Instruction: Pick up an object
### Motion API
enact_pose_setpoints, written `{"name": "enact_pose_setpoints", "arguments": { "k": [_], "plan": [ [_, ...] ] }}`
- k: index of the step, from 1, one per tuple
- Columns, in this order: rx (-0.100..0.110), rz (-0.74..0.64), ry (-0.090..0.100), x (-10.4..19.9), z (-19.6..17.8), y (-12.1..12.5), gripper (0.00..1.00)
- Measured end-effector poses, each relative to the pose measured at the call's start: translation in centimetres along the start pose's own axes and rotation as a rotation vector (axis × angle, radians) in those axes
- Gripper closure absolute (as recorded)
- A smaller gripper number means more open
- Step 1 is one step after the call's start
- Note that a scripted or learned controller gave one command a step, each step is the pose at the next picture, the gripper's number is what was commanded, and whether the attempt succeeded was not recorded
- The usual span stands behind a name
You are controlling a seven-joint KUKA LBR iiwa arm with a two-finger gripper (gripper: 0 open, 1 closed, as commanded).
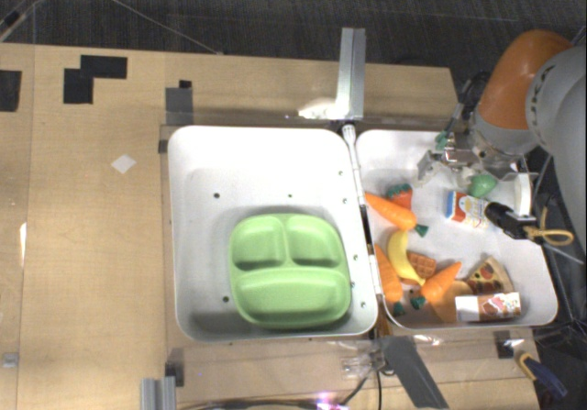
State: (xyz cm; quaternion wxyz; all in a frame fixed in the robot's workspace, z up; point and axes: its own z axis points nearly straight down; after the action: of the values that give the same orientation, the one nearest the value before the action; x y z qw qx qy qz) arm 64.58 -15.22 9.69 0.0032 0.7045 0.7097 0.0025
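Observation:
The right bin (541, 275) holds several toy foods. Among them are a carrot (390, 209), a banana (399, 255), a waffle (422, 266), a second carrot (441, 281), a pizza slice (487, 274) and a white carton (487, 305) lying on its side. A small carton (466, 207) and a round green piece (481, 185) lie at the bin's far right. My gripper (456, 159) hangs over the far part of this bin, just up-left of the green piece. The wrist hides what is directly beneath it.
The left bin (202, 216) holds a green divided plate (289, 268) near its front. A metal post (352, 69) rises behind the seam between the bins. A black and yellow part (523, 225) juts over the right bin's right rim.

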Motion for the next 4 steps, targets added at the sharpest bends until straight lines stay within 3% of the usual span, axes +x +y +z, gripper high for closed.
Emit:
{"name": "enact_pose_setpoints", "arguments": {
  "k": [1, 2, 3, 4],
  "plan": [
    [0.007, -0.323, -0.002, 1.9, 0.8, 2.4, 0.0],
    [-0.001, -0.319, 0.001, 6.2, -5.1, 0.9, 0.0],
    [0.0, -0.233, 0.001, 6.1, -0.1, -0.1, 0.0],
    [-0.008, -0.235, 0.001, 6.2, -1.3, 0.1, 1.0]
  ]
}}
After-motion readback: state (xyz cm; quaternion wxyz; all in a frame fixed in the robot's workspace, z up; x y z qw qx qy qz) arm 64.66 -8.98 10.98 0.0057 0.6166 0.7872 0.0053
